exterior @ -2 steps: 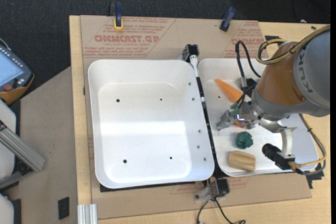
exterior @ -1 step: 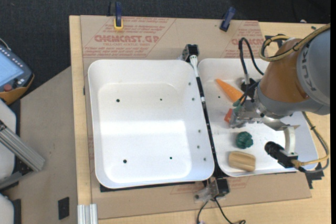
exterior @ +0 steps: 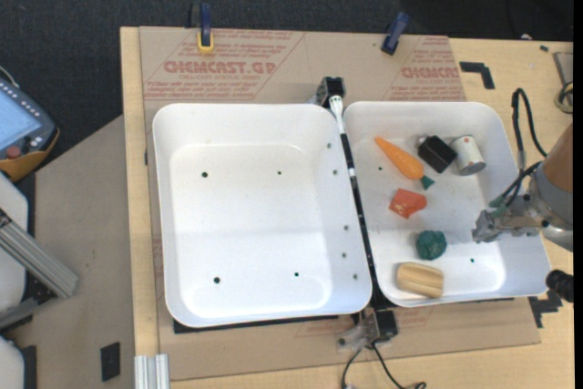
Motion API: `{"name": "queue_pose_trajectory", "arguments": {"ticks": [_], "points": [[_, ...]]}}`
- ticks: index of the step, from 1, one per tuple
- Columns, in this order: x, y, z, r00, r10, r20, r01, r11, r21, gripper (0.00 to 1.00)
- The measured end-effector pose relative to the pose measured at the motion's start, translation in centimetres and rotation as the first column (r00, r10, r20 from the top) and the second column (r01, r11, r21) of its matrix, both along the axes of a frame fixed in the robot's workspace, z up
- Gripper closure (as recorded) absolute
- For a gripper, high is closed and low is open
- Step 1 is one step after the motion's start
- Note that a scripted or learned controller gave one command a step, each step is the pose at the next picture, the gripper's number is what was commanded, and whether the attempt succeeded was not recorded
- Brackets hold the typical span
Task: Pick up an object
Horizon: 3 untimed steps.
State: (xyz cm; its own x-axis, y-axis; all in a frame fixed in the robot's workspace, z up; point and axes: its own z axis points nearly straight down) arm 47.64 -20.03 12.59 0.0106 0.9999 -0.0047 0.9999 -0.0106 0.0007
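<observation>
The right bin [exterior: 401,118] holds an orange carrot-shaped piece [exterior: 400,158], a black block [exterior: 435,153], a white and grey cylinder [exterior: 468,154], a small teal bit [exterior: 426,183], a red chunk [exterior: 407,203], a green lump [exterior: 431,243] and a tan wooden block [exterior: 419,279]. My gripper [exterior: 495,226] reaches in from the right edge and sits low over the bin's right side, right of the green lump and apart from it. I see nothing between its fingers.
The left bin [exterior: 182,127] lies beside the right one, with a black divider strip [exterior: 353,196] between them. Blue clamps [exterior: 204,21] hold the cardboard base at the back. Black cables [exterior: 524,132] run along the right bin's far edge.
</observation>
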Motion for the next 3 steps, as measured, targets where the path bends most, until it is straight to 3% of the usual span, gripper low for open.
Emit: {"name": "queue_pose_trajectory", "arguments": {"ticks": [1,2,3], "points": [[4.0,9.2,8.9,1.0,0.013,0.005,-0.013,1.0,0.003,1.0],[6.1,13.5,20.9,1.0,0.017,0.013,-0.017,1.0,0.003,1.0],[0.0,15.1,21.9,1.0,0.012,-0.004,-0.012,1.0,0.007,1.0]]}}
